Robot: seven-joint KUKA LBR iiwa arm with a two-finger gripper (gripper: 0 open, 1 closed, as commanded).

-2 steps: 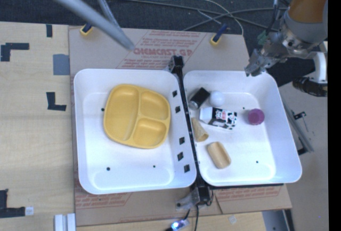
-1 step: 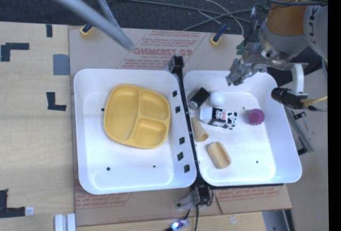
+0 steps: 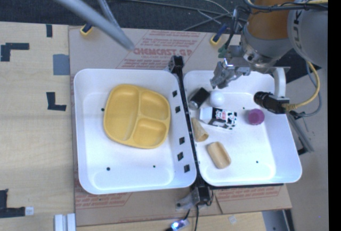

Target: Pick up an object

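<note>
Yellow tray (image 3: 137, 117) lies in your left bin (image 3: 88, 134), well apart from the rest. Your gripper (image 3: 220, 80) hangs over the upper part of the right bin (image 3: 277, 166), just above a white ball (image 3: 217, 98); nothing sits between its fingers, and you cannot tell how wide they stand. Near it lie a black block (image 3: 197, 97), a black-and-white box (image 3: 224, 117), a purple ball (image 3: 256, 116), a cone (image 3: 199, 130) and a bread roll (image 3: 218, 154).

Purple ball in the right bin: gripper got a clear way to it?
Probably yes. The purple ball lies apart from the other items, bare bin floor around it, and the gripper hovers over the same bin, nothing between them.
</note>
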